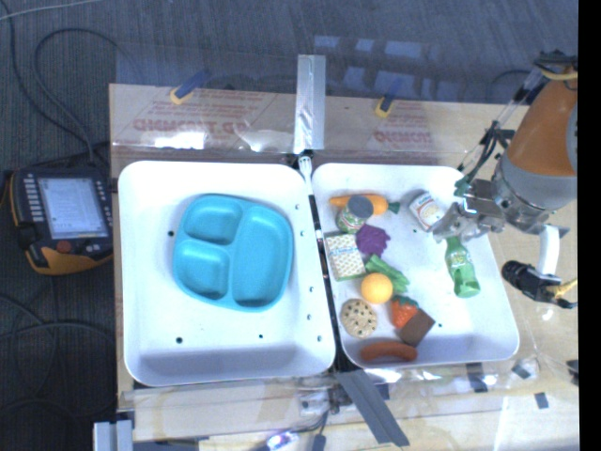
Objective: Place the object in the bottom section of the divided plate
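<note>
A teach pendant is parked on the floor at far left. In the left bin the blue divided plate is sat by itself, nothing in any section. The right bin is crowded: a small jar, checkered packet, purple grapes, an orange, a cookie, a sausage, and a white can. The green bottle is lying by the right wall, just under the gripper. Whether the jaws are spread or pinched can't be made out.
</note>
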